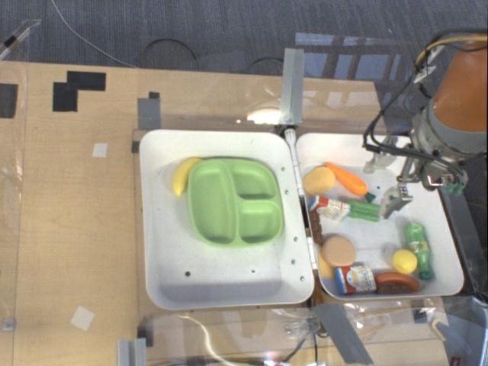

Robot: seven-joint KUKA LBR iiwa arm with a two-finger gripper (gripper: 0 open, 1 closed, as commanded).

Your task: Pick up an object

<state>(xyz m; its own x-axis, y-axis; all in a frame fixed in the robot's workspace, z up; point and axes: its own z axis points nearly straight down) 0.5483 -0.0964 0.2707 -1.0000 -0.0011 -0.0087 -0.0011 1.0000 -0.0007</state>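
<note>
I am at the approach step: nothing is lifted yet, and I hang over the right bin (456,269) with my gripper (396,201) low above its bare floor. My fingers stand a little apart with nothing between them, so I hold nothing. The nearest candidates lie just to my left: the green marker-like stick (357,211) and, above it, the orange carrot (348,178) beside a yellow-orange lump (319,180). Below me sit the green bottle (415,244) and the yellow lemon (404,261), with a small can (355,278) and a brown sausage (396,283) along the near wall. The left bin (160,273) holds a green divided plate (232,200) and a banana (181,175), well apart from me. I judge that the next move calls for a short shift left over the stick or carrot, jaws aligned across its narrow side, then a straight descent. My arm comes in from the right, orange band above the wrist, gripper pointing down and slightly leftward
</note>
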